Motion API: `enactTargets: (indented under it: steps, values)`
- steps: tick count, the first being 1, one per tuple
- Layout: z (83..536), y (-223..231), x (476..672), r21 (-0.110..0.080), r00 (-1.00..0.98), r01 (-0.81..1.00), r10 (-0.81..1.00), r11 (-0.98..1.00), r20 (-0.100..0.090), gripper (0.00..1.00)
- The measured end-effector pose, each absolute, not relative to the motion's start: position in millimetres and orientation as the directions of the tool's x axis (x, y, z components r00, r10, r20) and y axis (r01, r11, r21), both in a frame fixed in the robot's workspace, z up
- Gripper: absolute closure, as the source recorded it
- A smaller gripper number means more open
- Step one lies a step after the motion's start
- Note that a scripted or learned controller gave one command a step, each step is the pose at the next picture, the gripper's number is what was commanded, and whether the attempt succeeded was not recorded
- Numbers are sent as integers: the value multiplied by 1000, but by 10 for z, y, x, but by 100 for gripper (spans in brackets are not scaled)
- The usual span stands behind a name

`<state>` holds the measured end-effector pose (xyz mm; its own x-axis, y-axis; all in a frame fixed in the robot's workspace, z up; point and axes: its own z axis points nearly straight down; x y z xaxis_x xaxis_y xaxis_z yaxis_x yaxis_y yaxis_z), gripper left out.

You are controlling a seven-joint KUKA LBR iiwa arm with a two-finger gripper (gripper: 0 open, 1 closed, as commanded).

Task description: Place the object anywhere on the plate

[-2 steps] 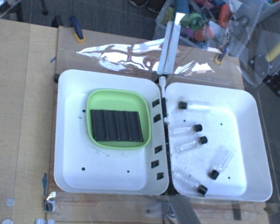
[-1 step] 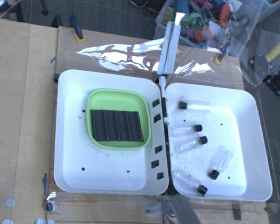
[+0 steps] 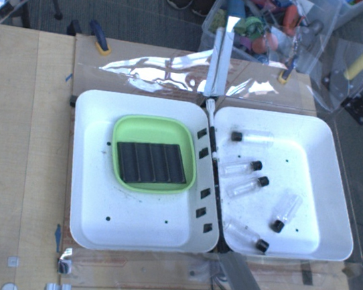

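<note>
**Vials lie in the right bin, plate waits in the left**

The green plate sits in the left bin, toward its upper middle, with a dark ribbed insert lying inside it. All the candidate objects are across the divider, in the right bin: five clear vials with black caps, scattered apart from one another. One vial lies near the top of that bin, roughly level, cap to the left. Two more lie just right of the divider, tilted with caps up and to the right. A fourth stands steeper, cap at its lower end, and a fifth rests near the bin's lower edge, cap to the right.

The move therefore runs leftward: any vial must cross the divider to reach the plate. The two middle vials are nearest to it. Their long axes run diagonally, so a grasp would likely need to close across that slant.

The state of the claw cannot be told from this view. No vial is on the plate yet, so the task looks unstarted.
</note>
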<state>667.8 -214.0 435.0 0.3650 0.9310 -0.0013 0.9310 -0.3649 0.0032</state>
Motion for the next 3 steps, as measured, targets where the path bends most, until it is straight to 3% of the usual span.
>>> enactTargets:
  steps: [3]
  values:
    - [4350, -2140, 6678, 3, 365, 931, 931, -365, -1, 0]
